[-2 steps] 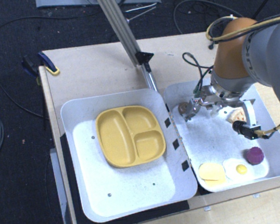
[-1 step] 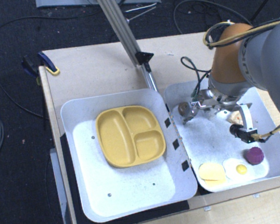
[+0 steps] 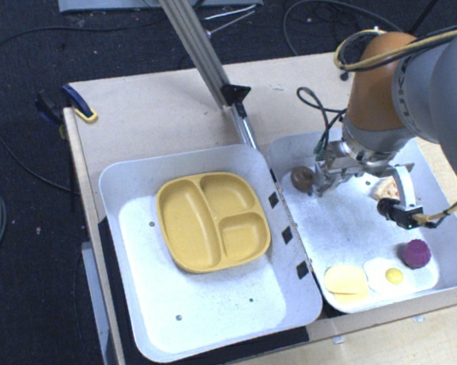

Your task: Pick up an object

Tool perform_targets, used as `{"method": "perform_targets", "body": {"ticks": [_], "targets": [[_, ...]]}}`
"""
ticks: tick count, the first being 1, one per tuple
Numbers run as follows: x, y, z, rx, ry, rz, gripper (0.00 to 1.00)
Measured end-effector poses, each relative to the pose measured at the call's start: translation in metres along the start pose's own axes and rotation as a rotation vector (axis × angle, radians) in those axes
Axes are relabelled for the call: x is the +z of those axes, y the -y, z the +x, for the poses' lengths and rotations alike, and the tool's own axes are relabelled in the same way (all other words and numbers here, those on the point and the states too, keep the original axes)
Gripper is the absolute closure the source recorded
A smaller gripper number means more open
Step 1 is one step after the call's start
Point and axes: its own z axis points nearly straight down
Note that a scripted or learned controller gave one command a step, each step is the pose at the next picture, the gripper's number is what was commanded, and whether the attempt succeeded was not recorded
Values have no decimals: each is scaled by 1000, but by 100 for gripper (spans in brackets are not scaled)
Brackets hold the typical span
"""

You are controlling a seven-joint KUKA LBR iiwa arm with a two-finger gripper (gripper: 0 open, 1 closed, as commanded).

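Observation:
My gripper (image 3: pixel 321 181) hangs low over the upper left of the right bin (image 3: pixel 352 231), right beside a small brown round object (image 3: pixel 302 178) that lies just left of its tip. A pale yellow flat piece (image 3: pixel 344 279), a fried-egg toy (image 3: pixel 386 276) and a purple round object (image 3: pixel 414 253) lie along the bin's near edge. A pink and white object (image 3: pixel 385 189) sits partly hidden under the arm's wrist. The brown object looks to be beside the gripper rather than in it.
The left bin (image 3: pixel 155 318) carries a yellow divided plate (image 3: pixel 214 221). A slanted metal pole (image 3: pixel 200 44) reaches down to the gap between the bins. Cables lie on the dark floor around the bench.

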Motion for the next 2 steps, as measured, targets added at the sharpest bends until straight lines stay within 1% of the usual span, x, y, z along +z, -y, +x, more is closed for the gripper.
{"method": "perform_targets", "body": {"ticks": [1, 2], "targets": [[-51, 4, 9, -3, -2, -2, 100], [-96, 2, 4, -2, 0, -4, 100]]}}
